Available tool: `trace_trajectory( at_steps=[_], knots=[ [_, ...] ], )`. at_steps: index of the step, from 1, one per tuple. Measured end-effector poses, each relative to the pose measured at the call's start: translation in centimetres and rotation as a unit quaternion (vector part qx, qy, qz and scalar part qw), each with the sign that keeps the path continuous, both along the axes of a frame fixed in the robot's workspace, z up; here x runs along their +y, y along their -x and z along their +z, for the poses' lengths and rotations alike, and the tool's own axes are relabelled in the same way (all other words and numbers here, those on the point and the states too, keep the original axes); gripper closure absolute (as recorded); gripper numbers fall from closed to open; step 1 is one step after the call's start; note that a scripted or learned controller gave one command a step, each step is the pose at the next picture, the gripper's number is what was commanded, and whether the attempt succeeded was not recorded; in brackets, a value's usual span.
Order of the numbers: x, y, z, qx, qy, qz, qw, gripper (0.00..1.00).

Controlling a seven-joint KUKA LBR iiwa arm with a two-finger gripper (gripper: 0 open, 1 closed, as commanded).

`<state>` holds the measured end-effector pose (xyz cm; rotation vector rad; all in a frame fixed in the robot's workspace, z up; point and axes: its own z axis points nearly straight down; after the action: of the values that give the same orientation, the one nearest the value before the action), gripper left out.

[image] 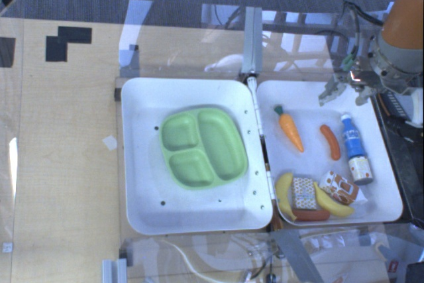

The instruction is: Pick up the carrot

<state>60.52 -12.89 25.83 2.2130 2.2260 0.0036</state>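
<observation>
The carrot (290, 130), orange with a small green top, lies in the left part of the right bin (391, 190), pointing toward the near side. My gripper (345, 93) hangs over the far edge of that bin, up and to the right of the carrot and well apart from it. Its two fingers are spread open with nothing between them.
Also in the right bin lie a small sausage (330, 142), a blue and white bottle (354, 147), two bananas (332, 203), a patterned box (304, 193) and a snack pack (338, 187). The left bin (139, 202) holds a green divided plate (201, 146).
</observation>
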Motion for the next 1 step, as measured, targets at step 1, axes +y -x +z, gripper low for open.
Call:
trace_trajectory(
  at_steps=[1],
  knots=[
    [3.68, -0.73, -11.73, 0.001, -0.0001, 0.063, 0.998, 0.0]
  ],
)
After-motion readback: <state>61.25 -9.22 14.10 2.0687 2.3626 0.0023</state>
